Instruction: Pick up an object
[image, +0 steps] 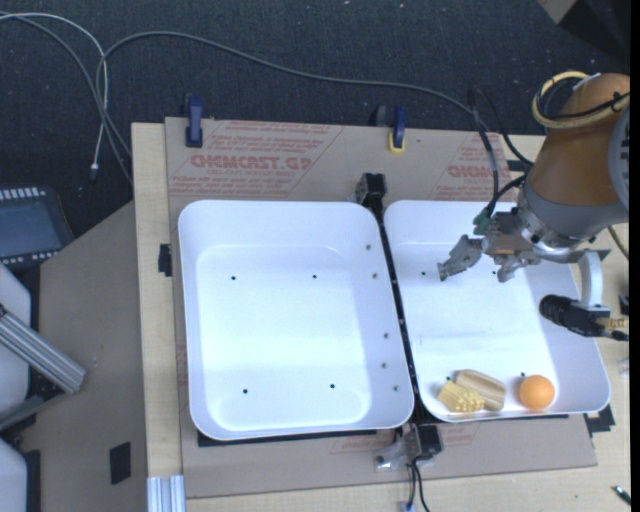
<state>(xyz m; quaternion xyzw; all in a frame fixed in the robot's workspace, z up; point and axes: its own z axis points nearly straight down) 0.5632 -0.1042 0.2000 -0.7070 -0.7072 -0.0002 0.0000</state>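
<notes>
I see the bench with two white bins side by side; the left bin (290, 320) has a bare white floor, and the right bin (480, 320) has wide free room in its middle. Along its near edge lie a yellow corn piece (461, 398), touching a tan bread roll (481, 384), and an orange ball (537, 391) just beside them. The gripper (482, 261) hangs over the far part of the right bin, well apart from them, its jaws spread with nothing between. The arm (577, 150) reaches in from the right.
</notes>
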